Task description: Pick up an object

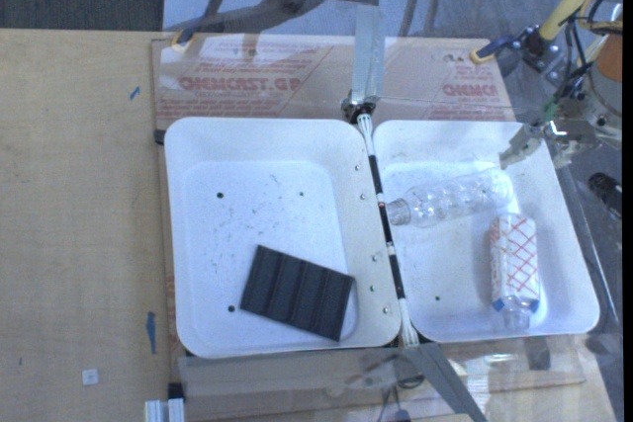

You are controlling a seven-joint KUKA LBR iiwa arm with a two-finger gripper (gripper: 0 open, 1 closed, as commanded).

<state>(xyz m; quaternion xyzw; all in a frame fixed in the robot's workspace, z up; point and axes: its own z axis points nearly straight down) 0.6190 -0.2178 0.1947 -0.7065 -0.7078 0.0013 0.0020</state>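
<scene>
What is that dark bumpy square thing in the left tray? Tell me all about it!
The dark ribbed block is a flat, dark grey rectangle with raised ridges running across its top, perhaps rubber or foam. It lies flat and turned at a slant on the floor of the left bin, near the front right corner. Nothing else touches it.

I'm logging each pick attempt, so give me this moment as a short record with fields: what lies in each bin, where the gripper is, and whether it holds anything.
left bin: one dark grey ribbed rectangular slab, lying flat near the front
right bin: clear empty plastic bottle on its side, cap end by the divider; second plastic bottle with red-and-white patterned label lying along the right wall
gripper: over the right bin's back right corner, above the clear bottle's base end
held object: none seen between the fingers
</scene>
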